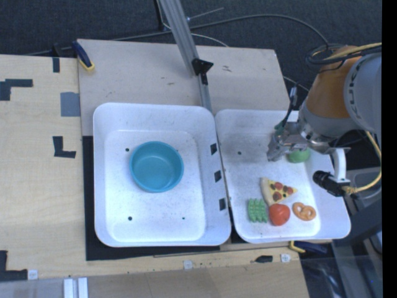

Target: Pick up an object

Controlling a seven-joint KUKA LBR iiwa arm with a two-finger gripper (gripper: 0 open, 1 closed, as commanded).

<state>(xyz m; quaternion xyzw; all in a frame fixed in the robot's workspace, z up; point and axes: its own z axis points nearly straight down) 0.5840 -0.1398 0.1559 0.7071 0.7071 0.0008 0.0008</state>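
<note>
The claw (pixel 282 146) hangs over the upper middle of the right bin (pixel 245 132), right of frame centre. From this slanted height its fingers blur into one grey mass, so whether they are parted or closed, or gripping anything, cannot be told. Just to its right a green object (pixel 299 156) peeks out, mostly hidden under the wrist, its shape unclear. No writing or label is legible anywhere.

The arm (pixel 347 98) enters from the right edge, its orange band uppermost and its grey body bent down toward the bin.

Lower in the same bin lie a pizza slice (pixel 276 191), a green ridged piece (pixel 257 210), a red tomato (pixel 280 214) and a pretzel (pixel 304 212), clustered together. The left bin (pixel 111 120) holds a blue bowl (pixel 156 166), upright, near its middle.
</note>
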